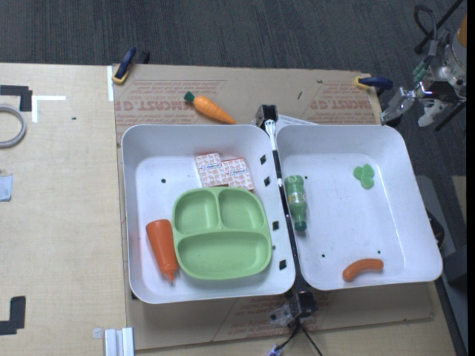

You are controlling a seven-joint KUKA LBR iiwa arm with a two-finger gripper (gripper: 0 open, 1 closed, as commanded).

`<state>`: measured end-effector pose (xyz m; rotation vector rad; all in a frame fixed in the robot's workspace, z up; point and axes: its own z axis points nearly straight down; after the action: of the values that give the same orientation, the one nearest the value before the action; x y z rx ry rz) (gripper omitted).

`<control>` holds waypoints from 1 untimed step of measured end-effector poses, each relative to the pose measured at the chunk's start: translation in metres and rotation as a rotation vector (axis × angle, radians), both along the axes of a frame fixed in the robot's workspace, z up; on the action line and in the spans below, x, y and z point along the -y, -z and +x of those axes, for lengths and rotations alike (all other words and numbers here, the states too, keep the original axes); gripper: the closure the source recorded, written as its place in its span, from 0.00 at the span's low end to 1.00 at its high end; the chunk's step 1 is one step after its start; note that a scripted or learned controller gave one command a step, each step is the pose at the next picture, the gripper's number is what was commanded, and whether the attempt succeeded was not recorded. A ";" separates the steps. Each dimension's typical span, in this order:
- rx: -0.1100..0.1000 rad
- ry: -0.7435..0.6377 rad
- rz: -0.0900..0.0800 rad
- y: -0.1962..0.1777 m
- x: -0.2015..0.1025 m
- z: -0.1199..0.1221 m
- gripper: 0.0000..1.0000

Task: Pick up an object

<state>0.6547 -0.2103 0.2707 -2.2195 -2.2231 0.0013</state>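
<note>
Camera view: claw (420,108) is parked beyond the right bin (415,199), grip state cannot be told. Approach step judged pending; green bottle (296,202) lies inside it, a descent is needed.

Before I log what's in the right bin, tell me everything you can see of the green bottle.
The green bottle is small and looks like translucent green plastic, with a paler band, perhaps a label, around its middle. It lies on its side in the right bin, lengthwise along the left wall by the divider between the bins. Which end bears the cap is too small to tell. Nothing else touches it.
</note>
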 end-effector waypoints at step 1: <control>0.001 -0.059 0.000 0.154 -0.020 -0.012 0.00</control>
<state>0.6423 -0.1902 0.1167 -2.1538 -2.2877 0.0009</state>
